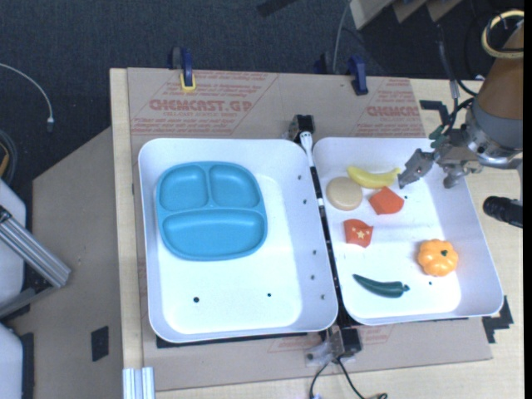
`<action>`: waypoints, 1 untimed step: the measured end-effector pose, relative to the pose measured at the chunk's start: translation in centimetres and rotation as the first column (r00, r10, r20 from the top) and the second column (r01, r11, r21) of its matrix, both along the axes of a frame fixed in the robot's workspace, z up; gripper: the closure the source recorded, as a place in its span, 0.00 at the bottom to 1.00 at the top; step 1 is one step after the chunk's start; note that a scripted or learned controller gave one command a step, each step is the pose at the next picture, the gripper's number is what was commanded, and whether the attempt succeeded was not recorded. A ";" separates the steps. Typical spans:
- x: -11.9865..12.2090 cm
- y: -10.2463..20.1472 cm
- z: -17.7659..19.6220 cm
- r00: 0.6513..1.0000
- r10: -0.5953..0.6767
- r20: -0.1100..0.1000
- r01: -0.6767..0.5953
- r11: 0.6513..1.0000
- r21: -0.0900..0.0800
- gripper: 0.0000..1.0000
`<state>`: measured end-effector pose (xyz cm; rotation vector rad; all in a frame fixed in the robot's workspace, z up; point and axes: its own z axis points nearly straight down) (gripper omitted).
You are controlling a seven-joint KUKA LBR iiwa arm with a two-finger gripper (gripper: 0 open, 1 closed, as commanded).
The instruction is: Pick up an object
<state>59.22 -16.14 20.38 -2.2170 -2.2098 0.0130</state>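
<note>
The right bin (465,293) holds a yellow banana (371,175), a beige round piece (344,194), an orange-red wedge (386,201), a small red piece (358,233), an orange pumpkin (437,257) and a dark green pepper (381,286). My gripper (433,169) hangs over the bin's upper right part, just right of the banana and above the wedge. Its two fingers stand apart, one near the banana's right end, the other toward the bin's right wall. Nothing sits between them.
The left bin (166,298) holds a blue three-part plate (213,209) in its upper half. A black divider strip (317,214) runs between the bins. Blue clamps (186,65) grip the bench's far edge. Bare bin floor lies right of the red piece.
</note>
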 end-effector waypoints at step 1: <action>0.3 0.0 0.8 1.000 0.003 0.015 -0.003 1.000 -0.003 0.00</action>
